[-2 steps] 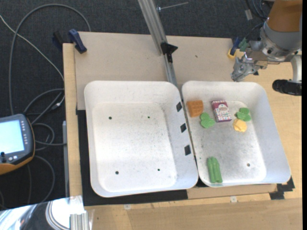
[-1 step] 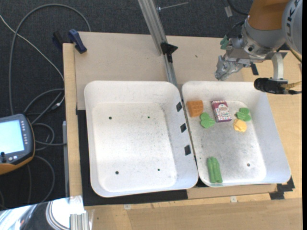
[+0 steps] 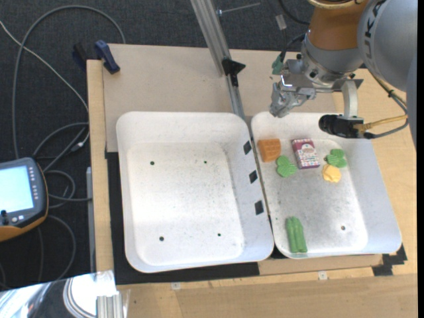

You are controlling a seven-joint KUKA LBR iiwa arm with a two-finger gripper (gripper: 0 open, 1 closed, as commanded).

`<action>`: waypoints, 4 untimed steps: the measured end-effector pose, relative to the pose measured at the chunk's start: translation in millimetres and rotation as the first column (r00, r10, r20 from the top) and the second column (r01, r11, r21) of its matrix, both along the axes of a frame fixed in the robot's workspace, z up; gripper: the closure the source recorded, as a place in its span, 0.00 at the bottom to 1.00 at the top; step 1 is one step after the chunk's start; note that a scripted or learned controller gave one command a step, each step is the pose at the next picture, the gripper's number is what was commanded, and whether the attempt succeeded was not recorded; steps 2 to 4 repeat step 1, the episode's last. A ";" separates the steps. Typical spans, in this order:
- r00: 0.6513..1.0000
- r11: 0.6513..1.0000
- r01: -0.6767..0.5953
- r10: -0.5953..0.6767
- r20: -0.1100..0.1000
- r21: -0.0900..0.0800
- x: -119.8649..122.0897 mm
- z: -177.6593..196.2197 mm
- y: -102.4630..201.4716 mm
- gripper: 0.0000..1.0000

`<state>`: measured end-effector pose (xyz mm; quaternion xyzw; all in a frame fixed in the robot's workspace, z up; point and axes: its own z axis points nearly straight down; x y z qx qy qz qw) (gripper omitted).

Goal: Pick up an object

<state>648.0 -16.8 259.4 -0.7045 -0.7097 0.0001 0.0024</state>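
On my screen the bench carries two shallow white bins side by side, and I log everything against the right bin. The left bin touches it along the shared middle edge, where three small black clips sit in a row. Inside the right bin, toward its far end, I count five small things in a loose cluster: an orange block nearest the shared edge, a green lump just beside it on the near side, a small maroon box with a pale label in the middle of the group, a yellow lump next along, and a second green piece touching the yellow one. Well apart from these, at the near edge of the right bin, lies a long green piece. The gripper hangs over the far rim of the right bin, above and clear of the orange block, with nothing visible between its fingers; whether they are spread or closed I cannot tell from this angle. The grey arm with its orange band rises beyond the bin's far right corner. A metal pole slants across the bench toward the bins' far junction. A handheld screen unit lies on the dark floor, far left of both bins.
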 end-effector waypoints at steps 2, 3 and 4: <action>1.000 1.000 0.000 0.001 0.003 -0.001 2.5 -3.2 63.6 1.00; 1.000 1.000 0.000 0.001 0.003 -0.001 2.5 -3.2 63.6 1.00; 1.000 1.000 0.000 0.001 0.003 -0.001 2.5 -3.2 63.6 1.00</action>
